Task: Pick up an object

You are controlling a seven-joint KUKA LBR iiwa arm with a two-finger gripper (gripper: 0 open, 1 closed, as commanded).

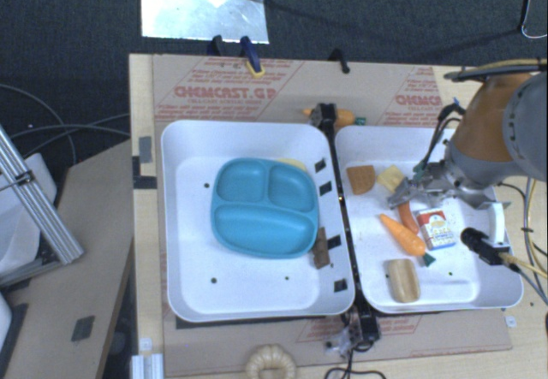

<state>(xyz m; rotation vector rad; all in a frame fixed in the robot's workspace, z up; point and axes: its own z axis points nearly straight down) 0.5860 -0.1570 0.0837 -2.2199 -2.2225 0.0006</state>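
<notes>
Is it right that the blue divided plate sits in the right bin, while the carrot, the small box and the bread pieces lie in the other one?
Not quite. The camera view shows the blue divided plate in the left bin; the carrot, small box and bread pieces lie in the right bin.

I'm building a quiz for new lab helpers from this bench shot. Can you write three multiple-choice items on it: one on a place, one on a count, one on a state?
1. Where does the blue plate lie?
A. left bin
B. right bin
C. on the cardboard

2. How many compartments does the plate have?
A. two
B. three
C. five

3. How does the carrot lie?
A. flat in the right bin
B. lifted in the claw
C. on the plate

Answers:
1 A, the plate sits on the floor of the left bin.
2 B, two small sections above one long one.
3 A, it rests on the floor of the right bin, below the claw, beside the small box.
</notes>
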